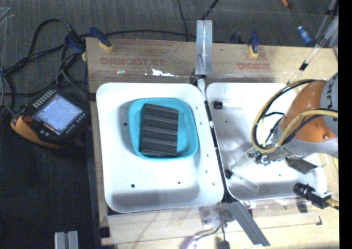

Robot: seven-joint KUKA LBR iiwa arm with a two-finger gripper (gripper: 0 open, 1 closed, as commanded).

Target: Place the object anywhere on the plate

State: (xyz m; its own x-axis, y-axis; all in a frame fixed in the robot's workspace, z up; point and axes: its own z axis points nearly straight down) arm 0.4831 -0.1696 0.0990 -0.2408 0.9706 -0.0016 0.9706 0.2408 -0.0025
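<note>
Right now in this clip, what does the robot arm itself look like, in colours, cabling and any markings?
The grey KUKA arm enters over the right shallow white plastic bin. A broad orange band wraps it above the wrist, and dark letters mark the pale casing at the picture's edge. Yellow and black cables loop beside the band. The claw is too blurred to describe.

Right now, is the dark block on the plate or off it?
On it: the block lies flat inside the blue plate, blue rim showing all around, in the left bin.
</note>
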